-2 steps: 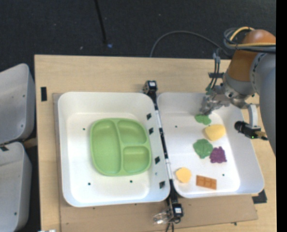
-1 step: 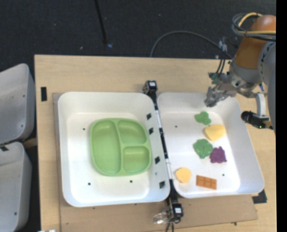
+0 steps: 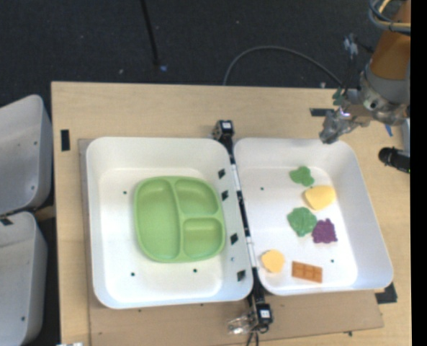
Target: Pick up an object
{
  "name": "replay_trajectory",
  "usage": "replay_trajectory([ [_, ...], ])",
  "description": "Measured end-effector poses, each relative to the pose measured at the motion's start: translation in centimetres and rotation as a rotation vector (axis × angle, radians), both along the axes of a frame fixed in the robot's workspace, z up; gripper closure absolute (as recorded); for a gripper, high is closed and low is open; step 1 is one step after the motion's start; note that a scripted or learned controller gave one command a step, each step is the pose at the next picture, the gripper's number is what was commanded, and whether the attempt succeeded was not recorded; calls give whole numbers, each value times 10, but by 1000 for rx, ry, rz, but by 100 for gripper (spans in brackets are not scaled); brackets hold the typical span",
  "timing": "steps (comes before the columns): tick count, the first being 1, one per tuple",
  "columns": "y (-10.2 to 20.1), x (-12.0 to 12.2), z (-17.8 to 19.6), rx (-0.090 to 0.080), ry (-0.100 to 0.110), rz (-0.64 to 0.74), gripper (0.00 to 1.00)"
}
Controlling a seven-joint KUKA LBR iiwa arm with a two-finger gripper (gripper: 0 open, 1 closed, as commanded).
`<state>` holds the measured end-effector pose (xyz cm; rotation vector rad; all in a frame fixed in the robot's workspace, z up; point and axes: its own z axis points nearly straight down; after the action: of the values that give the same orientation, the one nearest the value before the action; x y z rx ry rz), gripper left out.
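The right bin [image 3: 357, 166] holds several small toy foods: a green piece [image 3: 300, 175], a yellow piece [image 3: 320, 197], a larger green piece [image 3: 301, 221], a purple grape cluster [image 3: 324, 231], a round yellow piece [image 3: 273, 261] and a brown waffle-like bar [image 3: 306, 271]. My gripper [image 3: 333, 130] hangs over the bin's far right corner, above and right of the green piece, with nothing seen between its fingers. The orange band of the arm shows at the top right.
The left bin [image 3: 105, 193] holds a green divided plate [image 3: 178, 218]. A black divider with clips runs between the bins. A black cable loops over the bench behind the bins. White chair-like shapes stand at the far left.
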<state>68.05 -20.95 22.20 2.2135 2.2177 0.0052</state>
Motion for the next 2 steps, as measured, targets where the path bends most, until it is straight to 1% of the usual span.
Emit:
replay_trajectory([
  [1, -1, 3, 65, 0, 0, 3, 100],
  [2, -2, 4, 67, 0, 6, 4, 100],
])
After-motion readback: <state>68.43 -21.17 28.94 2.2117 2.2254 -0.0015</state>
